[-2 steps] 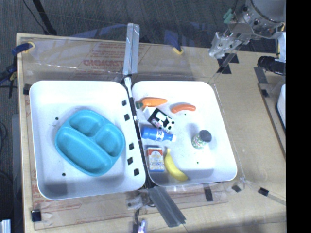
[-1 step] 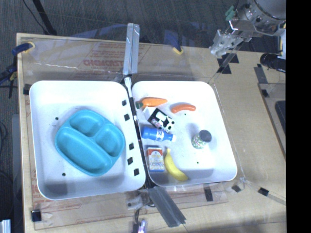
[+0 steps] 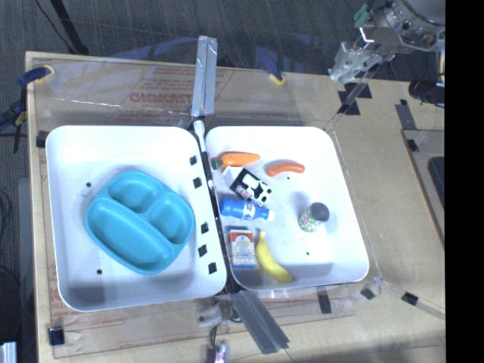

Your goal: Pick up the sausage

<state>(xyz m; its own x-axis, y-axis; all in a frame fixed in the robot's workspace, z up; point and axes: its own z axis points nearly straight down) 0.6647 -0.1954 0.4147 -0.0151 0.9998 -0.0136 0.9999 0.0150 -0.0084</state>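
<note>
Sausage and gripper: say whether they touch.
Apart. The camera view shows the gripper above the bench beyond the bin's far corner, the sausage lying inside.

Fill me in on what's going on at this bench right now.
A robot arm is set to pick up the sausage, which lies in the right bin near its far wall, beside a carrot. The gripper hangs beyond the bin's far right corner, with nothing between its fingers. A banana, a small blue bottle and a few other items share that bin; the left bin holds a blue divided tray.
</note>
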